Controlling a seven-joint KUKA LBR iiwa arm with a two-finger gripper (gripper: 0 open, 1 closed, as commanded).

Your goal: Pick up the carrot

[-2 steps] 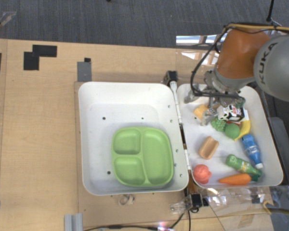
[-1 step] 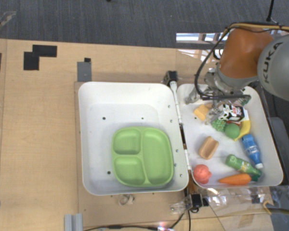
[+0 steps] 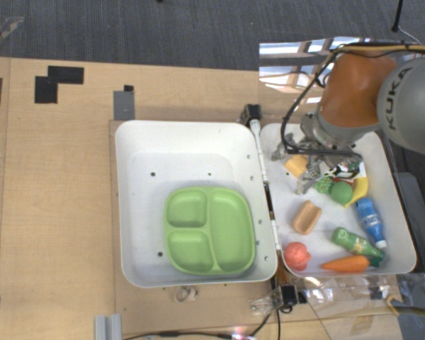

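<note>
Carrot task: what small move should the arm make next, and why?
Probably travel toward the bin's near edge. The gripper hangs over the yellow and green toys at the far end of the right bin, while the carrot lies at the near edge, beside the green bottle.

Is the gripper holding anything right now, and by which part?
Cannot tell. The gripper sits low among the toys at the right bin's far end; the carrot lies untouched near the front edge.

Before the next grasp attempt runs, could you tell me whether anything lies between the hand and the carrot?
Yes. The hand hangs at the far end of the right bin, while the carrot lies at its near edge. Between them lie the green bottle, right against the carrot, the blue bottle and a tan bun.
</note>
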